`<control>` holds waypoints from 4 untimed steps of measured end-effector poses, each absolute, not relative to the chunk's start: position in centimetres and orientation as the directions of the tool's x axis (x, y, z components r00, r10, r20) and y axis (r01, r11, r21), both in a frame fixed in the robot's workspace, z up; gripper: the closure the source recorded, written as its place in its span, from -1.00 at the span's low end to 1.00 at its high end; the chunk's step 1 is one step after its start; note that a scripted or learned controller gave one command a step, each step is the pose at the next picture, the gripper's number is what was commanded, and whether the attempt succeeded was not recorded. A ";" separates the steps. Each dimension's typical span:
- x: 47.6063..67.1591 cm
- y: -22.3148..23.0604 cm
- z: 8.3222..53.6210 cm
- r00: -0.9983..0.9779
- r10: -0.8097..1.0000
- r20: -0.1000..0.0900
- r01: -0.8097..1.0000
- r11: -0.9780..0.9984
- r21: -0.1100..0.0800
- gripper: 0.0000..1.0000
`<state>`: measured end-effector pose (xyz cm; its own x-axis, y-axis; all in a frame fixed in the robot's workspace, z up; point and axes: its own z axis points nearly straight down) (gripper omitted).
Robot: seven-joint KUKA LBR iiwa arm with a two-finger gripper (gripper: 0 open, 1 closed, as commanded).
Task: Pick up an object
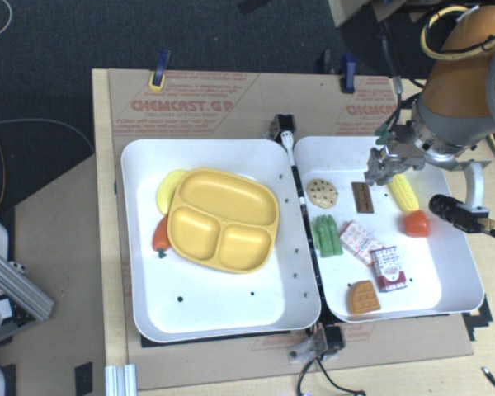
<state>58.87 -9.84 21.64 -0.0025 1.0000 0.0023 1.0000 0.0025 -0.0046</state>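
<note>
In the right bin (454, 291) lie a round cookie (322, 192), a small brown bar (362, 197), a yellow corn cob (405, 193), a red tomato (416, 223), a green pod (327, 235), a pink packet (359, 242), a red-and-white packet (389, 269) and a tan cracker (364, 297). My gripper (383, 170) hangs over the back of this bin, just left of the corn's upper end and above the brown bar. I see nothing clearly held in it.
The left bin (148, 295) holds a yellow divided plate (223, 219), a yellow piece (168, 190) and a red-orange pepper (161, 236) beside it. A black divider (301, 213) runs between the bins. A black part of the arm (455, 210) juts out over the right bin's right side.
</note>
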 end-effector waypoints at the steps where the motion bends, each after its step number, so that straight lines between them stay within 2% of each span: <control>1: 54.8 -6.2 21.0 -0.002 1.000 0.002 1.000 0.002 -0.005 1.00; 2: 51.0 -4.0 22.1 -0.002 1.000 0.002 1.000 0.002 -0.004 1.00; 3: 48.3 -0.8 23.4 -0.004 1.000 0.002 1.000 0.004 -0.003 1.00; 4: 47.8 -1.4 22.4 0.001 1.000 0.001 1.000 -0.001 -0.004 1.00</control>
